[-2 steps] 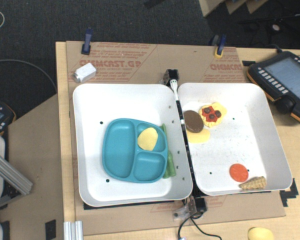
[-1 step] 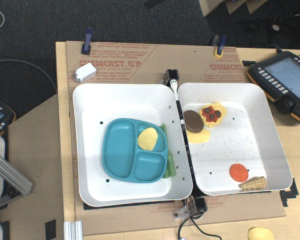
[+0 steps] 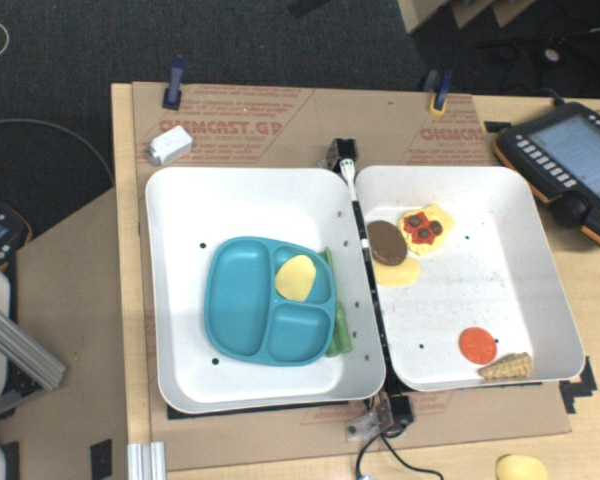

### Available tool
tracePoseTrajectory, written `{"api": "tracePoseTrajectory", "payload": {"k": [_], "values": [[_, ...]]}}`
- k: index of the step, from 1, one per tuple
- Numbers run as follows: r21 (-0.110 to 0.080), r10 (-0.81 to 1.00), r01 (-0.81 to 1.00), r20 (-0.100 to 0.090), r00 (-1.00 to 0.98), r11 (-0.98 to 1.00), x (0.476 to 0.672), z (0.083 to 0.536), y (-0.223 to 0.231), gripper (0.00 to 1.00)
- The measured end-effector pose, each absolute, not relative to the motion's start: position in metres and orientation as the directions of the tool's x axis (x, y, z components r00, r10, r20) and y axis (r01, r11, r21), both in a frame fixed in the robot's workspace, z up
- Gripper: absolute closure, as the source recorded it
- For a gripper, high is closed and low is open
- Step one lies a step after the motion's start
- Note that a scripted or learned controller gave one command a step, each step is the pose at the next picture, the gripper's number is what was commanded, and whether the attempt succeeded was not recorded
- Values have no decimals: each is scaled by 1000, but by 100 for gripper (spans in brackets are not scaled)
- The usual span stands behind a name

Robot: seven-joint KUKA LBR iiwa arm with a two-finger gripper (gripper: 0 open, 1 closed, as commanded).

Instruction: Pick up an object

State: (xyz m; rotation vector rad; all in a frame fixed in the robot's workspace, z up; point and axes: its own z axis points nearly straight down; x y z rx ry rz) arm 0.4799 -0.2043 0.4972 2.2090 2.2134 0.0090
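In the left bin point(image 3: 180, 218) lies a teal divided tray point(image 3: 250, 318) with a yellow piece point(image 3: 296, 278) in its upper right compartment. A green strip point(image 3: 337, 318) lies along the tray's right side. The right bin point(image 3: 500, 208) holds a brown disc point(image 3: 386, 242), a pale yellow flat piece point(image 3: 398, 272), a yellow piece with red and dark toppings point(image 3: 424, 229), an orange-red round slice point(image 3: 477, 345) and a tan waffle-textured piece point(image 3: 507, 367) near the front rim.
Both bins rest on a cardboard sheet point(image 3: 280, 118) held by blue clamps point(image 3: 173, 83) at the back. A small white block point(image 3: 170, 145) lies on the cardboard at the back left. A black handheld pendant point(image 3: 565, 158) sits at the right. A yellow object point(image 3: 520, 467) lies at the bench's front right.
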Motion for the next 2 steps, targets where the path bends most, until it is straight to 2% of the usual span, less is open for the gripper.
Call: {"api": "tracePoseTrajectory", "payload": {"k": [1,2], "values": [[-8,1000,1000,5,-11,11,480,412,-98,100],[15,1000,1000,-3,-1,1,480,518,-103,100]]}}
